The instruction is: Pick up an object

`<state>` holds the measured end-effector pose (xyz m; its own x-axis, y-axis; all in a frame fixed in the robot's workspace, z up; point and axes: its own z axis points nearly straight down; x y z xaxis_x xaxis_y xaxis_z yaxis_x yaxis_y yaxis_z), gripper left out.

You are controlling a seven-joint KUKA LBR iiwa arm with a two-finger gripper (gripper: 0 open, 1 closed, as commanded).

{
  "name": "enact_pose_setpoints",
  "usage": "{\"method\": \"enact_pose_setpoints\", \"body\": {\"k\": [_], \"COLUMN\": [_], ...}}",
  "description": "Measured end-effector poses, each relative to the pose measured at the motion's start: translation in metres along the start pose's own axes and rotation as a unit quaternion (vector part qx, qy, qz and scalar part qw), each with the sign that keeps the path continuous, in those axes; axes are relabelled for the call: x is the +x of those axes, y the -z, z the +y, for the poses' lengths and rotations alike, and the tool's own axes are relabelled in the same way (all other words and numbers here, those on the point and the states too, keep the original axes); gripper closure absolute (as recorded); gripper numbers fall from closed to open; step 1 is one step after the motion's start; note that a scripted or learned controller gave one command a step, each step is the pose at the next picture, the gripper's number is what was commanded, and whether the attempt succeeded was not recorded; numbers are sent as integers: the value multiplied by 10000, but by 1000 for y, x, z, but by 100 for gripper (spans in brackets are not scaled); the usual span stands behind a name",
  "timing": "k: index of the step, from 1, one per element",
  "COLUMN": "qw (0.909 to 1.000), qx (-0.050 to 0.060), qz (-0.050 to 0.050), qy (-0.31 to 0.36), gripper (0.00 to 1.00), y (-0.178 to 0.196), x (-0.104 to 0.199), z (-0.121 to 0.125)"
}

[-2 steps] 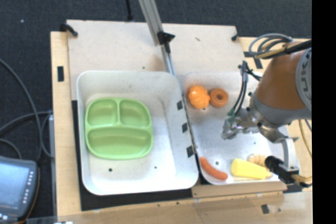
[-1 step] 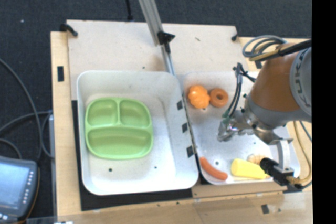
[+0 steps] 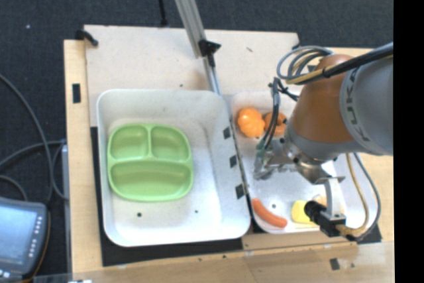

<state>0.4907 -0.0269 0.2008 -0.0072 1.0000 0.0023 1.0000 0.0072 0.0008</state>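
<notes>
Gripper (image 3: pixel 264 166) first: it hangs low over the right bin (image 3: pixel 278 227), near that bin's left wall, but the wrist and cabling crowd it so closely that I cannot tell whether it is spread or closed, and nothing is visibly held in it.

Going left to right, the left bin (image 3: pixel 112 222) carries a green divided plate (image 3: pixel 150 162), lying flat toward its nine o'clock side, well apart from the arm. In the right bin, an orange round object (image 3: pixel 250 122) sits at about twelve o'clock from the gripper, near it, with a second orange piece (image 3: pixel 275 122) just beside it, partly hidden by cables. At about six o'clock lies an orange-red sausage-shaped object (image 3: pixel 269 214), and a yellow object (image 3: pixel 302 212) rests near it toward five o'clock, partly covered by the arm's hardware.

Judging progress, the pick looks unfinished: every object rests on the bin floor, so grasp and lift remain.
</notes>
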Motion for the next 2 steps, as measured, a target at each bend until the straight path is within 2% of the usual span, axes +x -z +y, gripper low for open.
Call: {"method": "enact_pose_setpoints", "body": {"k": [1,2], "qw": [10000,10000], "qx": [-1,-3], "qz": [3,-26], "qy": [13,-66], "gripper": [100,100], "y": [0,0], "x": [70,1], "z": [0,0]}}
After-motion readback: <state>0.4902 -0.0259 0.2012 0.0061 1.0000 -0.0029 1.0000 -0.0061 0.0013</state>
